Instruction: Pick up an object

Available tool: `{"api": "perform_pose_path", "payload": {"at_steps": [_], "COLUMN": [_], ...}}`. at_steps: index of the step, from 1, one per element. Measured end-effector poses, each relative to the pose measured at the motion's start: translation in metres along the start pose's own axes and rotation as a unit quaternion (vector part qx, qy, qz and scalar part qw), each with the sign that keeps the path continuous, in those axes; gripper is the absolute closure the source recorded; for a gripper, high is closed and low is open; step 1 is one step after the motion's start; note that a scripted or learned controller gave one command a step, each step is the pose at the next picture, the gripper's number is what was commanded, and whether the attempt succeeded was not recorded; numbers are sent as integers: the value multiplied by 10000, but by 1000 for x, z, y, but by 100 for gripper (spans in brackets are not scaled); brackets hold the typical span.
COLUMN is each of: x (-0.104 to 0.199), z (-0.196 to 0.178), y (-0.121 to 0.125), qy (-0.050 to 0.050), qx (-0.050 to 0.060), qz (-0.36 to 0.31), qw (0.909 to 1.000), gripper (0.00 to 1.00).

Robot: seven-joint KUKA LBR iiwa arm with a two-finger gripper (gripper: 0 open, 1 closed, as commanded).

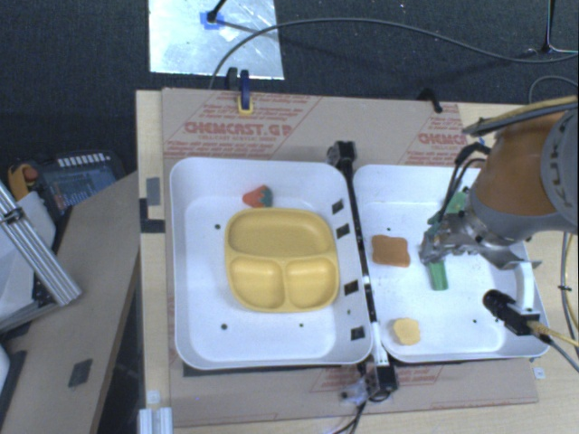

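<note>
**Two bins, one arm low over the right-hand one**

Two shallow white bins sat side by side on the bench when we looked. In the left bin [194, 269] we saw a yellow divided tray [279, 259] near the middle, and at its twelve o'clock a small red and green piece [259, 196] lay just beside the tray's rim.

In the right bin [470, 337] we counted three loose things. A brown flat piece [391, 250] lay toward nine o'clock of the bin's centre, a small yellow round piece [406, 332] sat at about seven o'clock near the front wall, and a green stick-like piece [438, 274] lay close to the centre.

The arm [520, 183] came in from three o'clock, and its gripper [436, 253] hung right over the upper end of the green piece. We could not tell whether it stood spread or closed, nor whether it touched the green piece.
</note>
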State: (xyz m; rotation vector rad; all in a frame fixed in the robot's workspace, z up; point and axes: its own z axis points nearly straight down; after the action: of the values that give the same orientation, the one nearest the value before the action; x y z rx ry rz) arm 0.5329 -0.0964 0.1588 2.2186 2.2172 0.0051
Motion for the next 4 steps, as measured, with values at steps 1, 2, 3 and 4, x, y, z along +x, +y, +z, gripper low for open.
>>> {"api": "perform_pose_path", "payload": {"at_steps": [1,2,3,4], "x": [5,5,58,113], "z": [-50,-76,-64,-63], "y": [10,12,5,-10], "qy": [2,3,16,19], "qx": [-6,4,19,29], "qz": [-27,-25,-47,-52], "qw": [10000,10000,10000,10000], "gripper": [100,100,100,100]}}
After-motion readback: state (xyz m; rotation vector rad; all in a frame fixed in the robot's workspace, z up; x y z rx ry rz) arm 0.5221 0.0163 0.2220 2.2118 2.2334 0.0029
